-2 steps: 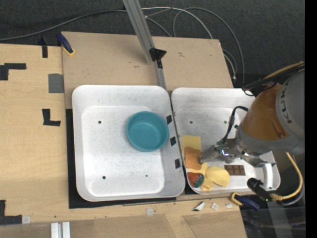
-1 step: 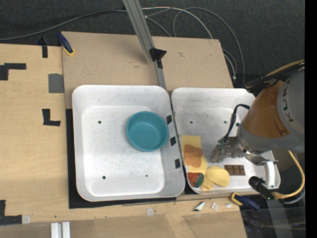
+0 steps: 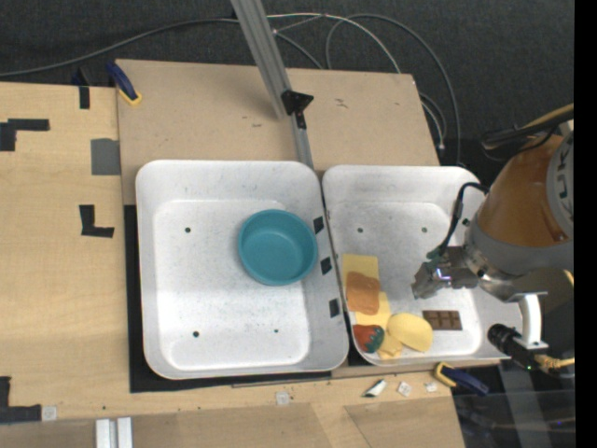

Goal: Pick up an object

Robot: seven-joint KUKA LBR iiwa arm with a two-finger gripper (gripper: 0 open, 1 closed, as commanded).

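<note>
A small brown chocolate-bar piece (image 3: 442,320) lies flat in the right bin (image 3: 392,189), just below the tool (image 3: 435,278) and nearest to it. It looks light, stiff and thin, probably best pinched across its short edges. Whether the tool is released or clenched cannot be told. Left of the tool lie a yellow slice (image 3: 362,266), an orange bun-like piece (image 3: 364,295) and a yellow lump (image 3: 410,332). Far left, a blue bowl (image 3: 277,247) sits in the other bin (image 3: 168,250). No readable writing anywhere.
</note>
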